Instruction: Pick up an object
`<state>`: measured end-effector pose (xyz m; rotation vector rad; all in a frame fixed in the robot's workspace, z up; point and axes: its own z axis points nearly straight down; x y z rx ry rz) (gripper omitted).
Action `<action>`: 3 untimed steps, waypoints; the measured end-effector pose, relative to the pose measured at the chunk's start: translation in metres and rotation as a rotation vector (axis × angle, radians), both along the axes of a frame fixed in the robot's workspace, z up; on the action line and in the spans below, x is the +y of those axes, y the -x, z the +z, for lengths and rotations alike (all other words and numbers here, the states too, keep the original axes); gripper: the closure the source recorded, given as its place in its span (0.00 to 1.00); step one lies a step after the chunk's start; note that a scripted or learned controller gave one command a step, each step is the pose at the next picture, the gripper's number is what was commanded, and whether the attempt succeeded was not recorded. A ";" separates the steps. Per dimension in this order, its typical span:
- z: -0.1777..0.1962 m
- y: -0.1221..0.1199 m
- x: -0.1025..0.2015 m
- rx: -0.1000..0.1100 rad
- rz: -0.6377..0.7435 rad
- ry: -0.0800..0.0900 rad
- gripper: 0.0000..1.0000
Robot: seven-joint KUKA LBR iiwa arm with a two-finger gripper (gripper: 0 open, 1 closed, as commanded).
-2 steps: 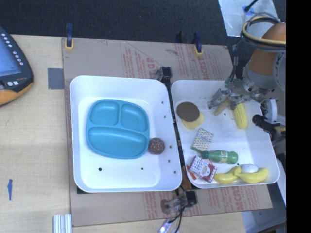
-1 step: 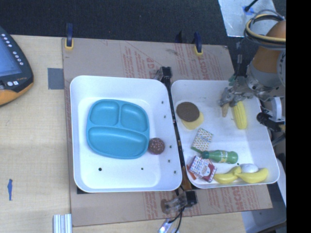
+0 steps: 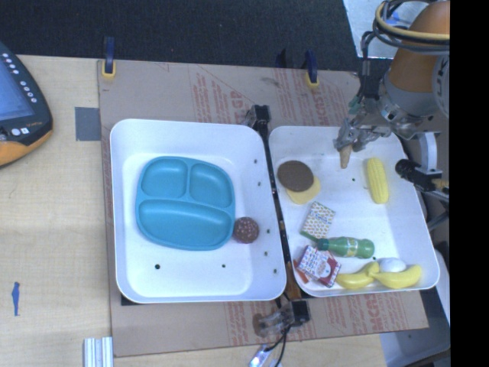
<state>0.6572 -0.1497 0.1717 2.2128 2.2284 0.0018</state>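
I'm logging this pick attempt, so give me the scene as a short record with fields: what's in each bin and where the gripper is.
left bin: blue divided plate; small dark reddish ball beside the plate's lower right corner
right bin: brown-topped round item, corn cob, patterned packet, green bottle, red packet, banana, small white object
gripper: over the right bin's upper part, between the round item and the corn cob
held object: none visible between the fingers

Bright even overhead light, soft shadows, slight blur, mild bin glare.
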 end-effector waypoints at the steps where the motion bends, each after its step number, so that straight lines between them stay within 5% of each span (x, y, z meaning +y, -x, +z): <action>1: 0.050 0.020 0.073 0.002 0.002 -0.002 1.00; 2: 0.047 0.030 0.142 0.008 0.004 -0.001 1.00; 3: 0.036 0.074 0.167 0.011 0.001 0.000 1.00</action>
